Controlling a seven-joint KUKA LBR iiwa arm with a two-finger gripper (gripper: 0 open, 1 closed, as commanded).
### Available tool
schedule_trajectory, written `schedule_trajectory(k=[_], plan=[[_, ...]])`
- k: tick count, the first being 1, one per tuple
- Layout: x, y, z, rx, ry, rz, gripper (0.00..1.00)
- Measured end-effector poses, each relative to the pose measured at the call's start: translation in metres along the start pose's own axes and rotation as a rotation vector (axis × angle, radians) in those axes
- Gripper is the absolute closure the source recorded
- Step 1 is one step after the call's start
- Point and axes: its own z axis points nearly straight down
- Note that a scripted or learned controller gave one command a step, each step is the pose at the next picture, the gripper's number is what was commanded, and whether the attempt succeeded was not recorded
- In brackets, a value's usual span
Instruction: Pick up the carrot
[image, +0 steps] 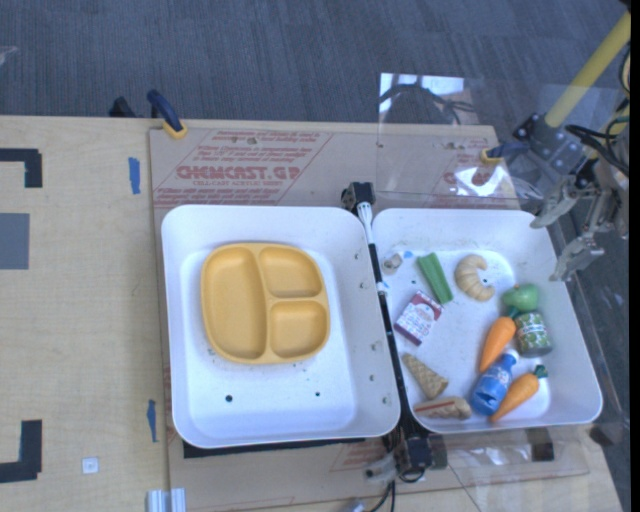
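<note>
Camera view: the gripper (572, 232) hovers at the right bin's (455, 225) far right corner, fingers apart and empty. The carrot (496, 343) lies below and left of the fingertips, beside a green jar (532, 333). Best to descend astride its middle, clear of the jar.

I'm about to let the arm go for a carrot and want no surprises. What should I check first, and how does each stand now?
1. Carrot in view: ok. One carrot lies mid-bin, a second carrot near the front rim.
2. Target unambiguous: not ok, two carrots.
3. Room around them: not ok. The blue bottle lies between them and the jar sits close by.
4. Gripper clear of the items: ok, at the right bin's back corner.
5. Gripper ready: cannot tell.
</note>
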Motion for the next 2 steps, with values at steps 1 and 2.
schedule_trajectory(k=[1,2], plan=[[0.028,-0.001,0.144,-0.004,-0.006,-0.169,0.0],[0.056,0.014,0.166,0.002,-0.006,-0.12,0.0]])
